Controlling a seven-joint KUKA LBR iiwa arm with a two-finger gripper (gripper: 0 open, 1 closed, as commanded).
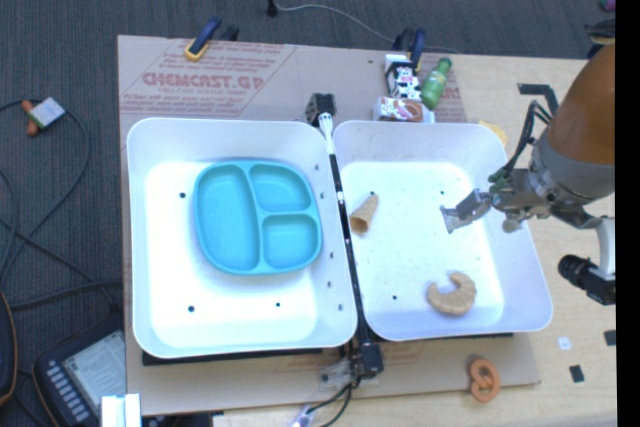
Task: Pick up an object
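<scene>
1. A croissant point(452, 295) lies near the front of the right bin point(520, 245); an ice-cream cone point(363, 212) rests by its left wall.
2. The pincer point(487, 213) hovers above this bin, fingers spread, grasping nothing.
3. The left bin point(160, 155) holds a blue divided plate point(257, 217).

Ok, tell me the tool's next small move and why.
Probably shift the tool toward the near side of the right bin and lower over the croissant. The tool hovers with nothing between its fingers, and the croissant is the closer item; the cone sits across the bin.
</scene>
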